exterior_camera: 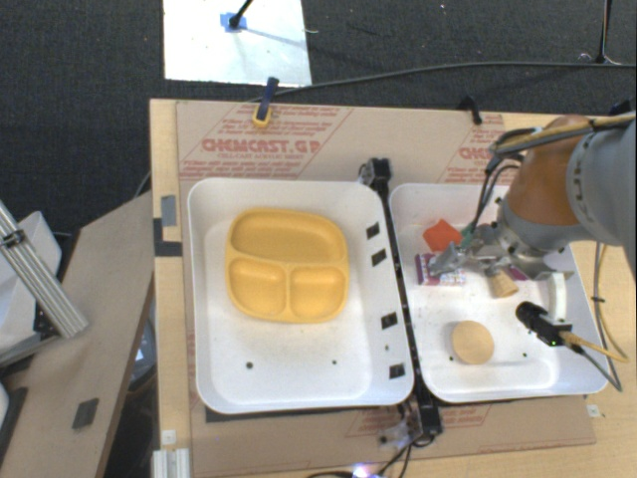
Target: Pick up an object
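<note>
The gripper (453, 259) hangs low in the right-hand shallow white bin (428, 366), over a purple-and-white flat packet (438, 270). I cannot tell its state. A small orange block (441, 234) lies just beside it.

The setting is a robotics lab or test cell. A grey industrial arm (587, 182) works over a bench (299, 127) surfaced with protective-paper-covered sheet, carrying two white bins (214, 366) joined by black clips. Loose cables (418, 68) cross dark carpet (80, 68); aluminium extrusion (40, 277) stands alongside.
</note>
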Available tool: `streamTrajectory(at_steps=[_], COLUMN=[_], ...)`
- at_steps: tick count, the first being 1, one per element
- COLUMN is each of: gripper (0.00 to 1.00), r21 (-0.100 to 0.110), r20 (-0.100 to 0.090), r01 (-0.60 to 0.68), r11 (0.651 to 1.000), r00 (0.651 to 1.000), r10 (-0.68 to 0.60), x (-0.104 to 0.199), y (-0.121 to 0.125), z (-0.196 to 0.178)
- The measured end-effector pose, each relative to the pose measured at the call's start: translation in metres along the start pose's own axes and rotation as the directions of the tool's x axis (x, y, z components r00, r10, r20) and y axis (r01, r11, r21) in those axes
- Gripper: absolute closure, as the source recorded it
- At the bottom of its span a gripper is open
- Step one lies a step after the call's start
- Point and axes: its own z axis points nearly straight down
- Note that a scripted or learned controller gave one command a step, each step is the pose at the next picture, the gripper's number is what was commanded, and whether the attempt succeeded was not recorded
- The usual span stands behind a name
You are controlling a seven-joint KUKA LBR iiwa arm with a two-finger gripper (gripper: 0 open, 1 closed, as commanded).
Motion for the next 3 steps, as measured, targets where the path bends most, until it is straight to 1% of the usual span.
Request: streamTrajectory(at_steps=[1,2,3], gripper=[1.0,1.0,1.0], r21=[-0.012,-0.003,-0.003], r20=[0.001,0.006,0.005], r01=[0.001,0.002,0.002], r11=[1.0,1.0,1.0], r00=[1.0,1.0,1.0], r10=[-0.001,-0.002,-0.002], x=[0.001,-0.009,-0.014], y=[0.004,0.006,0.011], z=[-0.015,-0.068,-0.114])
